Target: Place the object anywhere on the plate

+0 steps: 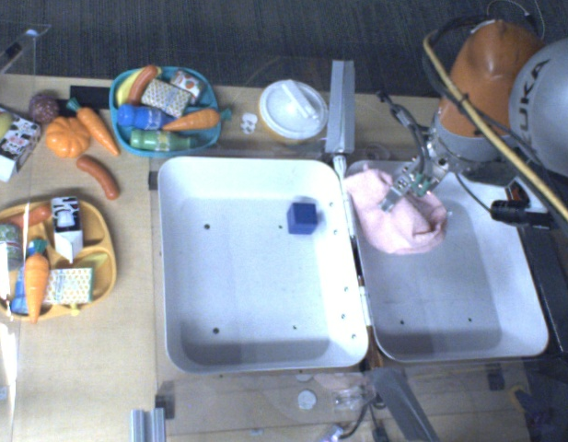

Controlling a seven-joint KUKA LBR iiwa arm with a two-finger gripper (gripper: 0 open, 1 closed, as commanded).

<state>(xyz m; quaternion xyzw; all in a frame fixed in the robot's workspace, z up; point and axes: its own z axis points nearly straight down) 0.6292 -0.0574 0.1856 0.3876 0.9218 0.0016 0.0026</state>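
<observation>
A small blue cube lies in the left white bin, near its upper right corner. A pink plate rests in the right white bin, in its upper left part. My gripper hangs over the upper middle of the pink plate, coming down from the arm at the top right. I see nothing held in it. The cube sits about a hand's width to the left of the gripper, across the wall between the bins.
Behind the bins stand a yellow bowl with a white lid and a metal post. A blue bowl of toy food, a yellow tray of toys and loose toy vegetables crowd the bench at left.
</observation>
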